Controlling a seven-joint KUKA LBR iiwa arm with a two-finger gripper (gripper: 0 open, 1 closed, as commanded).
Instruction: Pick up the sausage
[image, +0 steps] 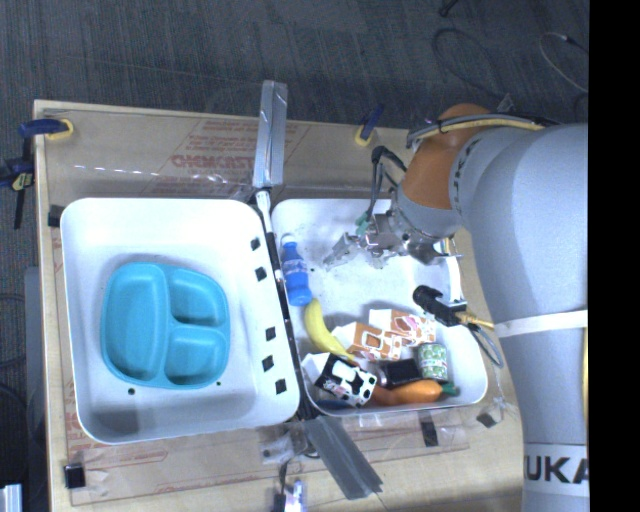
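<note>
Sausage (410, 393) (orange-brown) lies at near edge of right bin (470, 352), beside black-white toy (343, 381), w/ banana (320, 328) just left. Gripper (345, 250) hovers well apart over bin's far end, fingers spread, nothing between them. Blue tray (165, 325) in left bin (90, 225).

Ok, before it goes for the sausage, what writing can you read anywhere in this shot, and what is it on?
"UKA" on the arm, lower right; the word is cut off at its left.
Reddish print on the bench board above the bins: too faint to read.
Patterned carton in the right bin: markings too small to read.
</note>
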